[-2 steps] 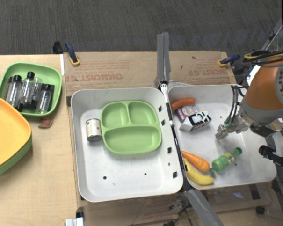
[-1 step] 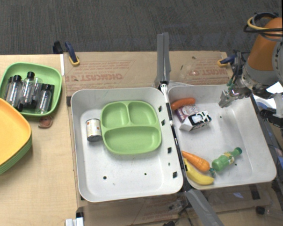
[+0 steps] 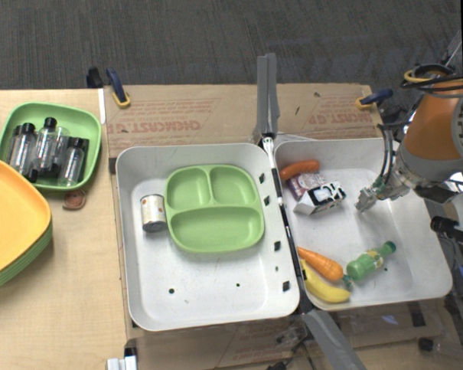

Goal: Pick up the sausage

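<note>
The sausage [image 3: 300,169] lies near the right bin's [image 3: 420,287] upper-left corner, long axis roughly left-right, up and left of the gripper [image 3: 368,198], whose jaws look empty, though I cannot tell their spread.

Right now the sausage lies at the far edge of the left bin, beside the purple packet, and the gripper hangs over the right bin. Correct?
Not quite: the sausage lies in the right bin, not the left, as the camera view shows. It is beside the purple packet, and the gripper hangs over that bin.

grey arm [image 3: 414,158] with orange band, metallic gripper [image 3: 368,198].
</note>
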`<state>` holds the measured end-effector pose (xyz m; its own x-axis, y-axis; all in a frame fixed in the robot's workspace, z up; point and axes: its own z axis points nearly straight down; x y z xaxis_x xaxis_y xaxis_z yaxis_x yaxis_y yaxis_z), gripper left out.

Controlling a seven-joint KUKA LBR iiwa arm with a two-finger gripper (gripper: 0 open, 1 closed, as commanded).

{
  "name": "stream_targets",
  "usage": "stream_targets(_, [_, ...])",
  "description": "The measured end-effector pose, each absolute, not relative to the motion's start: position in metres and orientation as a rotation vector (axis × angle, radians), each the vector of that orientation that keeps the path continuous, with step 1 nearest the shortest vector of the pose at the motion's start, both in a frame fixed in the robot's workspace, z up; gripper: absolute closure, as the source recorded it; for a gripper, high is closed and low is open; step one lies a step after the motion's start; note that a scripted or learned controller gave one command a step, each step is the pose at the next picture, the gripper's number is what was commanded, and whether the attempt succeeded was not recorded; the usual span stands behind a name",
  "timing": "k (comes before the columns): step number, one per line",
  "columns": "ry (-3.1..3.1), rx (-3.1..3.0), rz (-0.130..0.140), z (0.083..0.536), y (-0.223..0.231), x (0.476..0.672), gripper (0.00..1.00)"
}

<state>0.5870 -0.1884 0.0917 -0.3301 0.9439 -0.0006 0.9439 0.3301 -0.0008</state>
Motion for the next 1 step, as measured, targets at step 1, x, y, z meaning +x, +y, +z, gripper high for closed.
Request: stream_targets(1, [2.589,1.774,-0.001,0.0924,-0.1622,0.6594,1.0])
